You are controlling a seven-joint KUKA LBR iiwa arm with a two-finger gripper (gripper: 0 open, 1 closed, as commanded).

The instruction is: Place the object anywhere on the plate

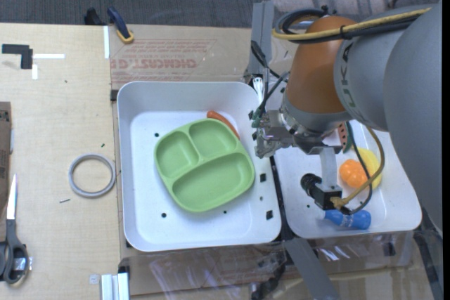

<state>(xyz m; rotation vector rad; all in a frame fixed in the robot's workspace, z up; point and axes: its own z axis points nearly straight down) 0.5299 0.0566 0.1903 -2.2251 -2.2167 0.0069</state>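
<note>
Claw (262,140) hanging low over the seam between the two white bins, at roughly 3 o'clock of the green plate (204,165). Whether it's spread or pressed together, cannot tell from where I'm standing, since the wrist is blocking it. Orange piece (221,119) is lying in the left bin (137,151), against the plate's rim at about 1 o'clock, outside the plate's compartments as far as I can tell. From the claw, that piece is sitting near, at about 10 o'clock, apart from it. Plate is sitting flat mid-bin, compartments facing up. Grey arm (401,67) with its orange band (316,74) is reaching in from 3 o'clock, covering the upper part of the right bin (401,211). In that bin an orange-and-yellow thing (355,172) is resting at the claw's 4 o'clock, well apart, and a blue thing (349,220) is lying near the bin's 6 o'clock edge. Out on the bench (49,123), a grey ring (73,176) is lying at the left bin's 9 o'clock, with scissors (10,256) toward 7 o'clock.
</note>
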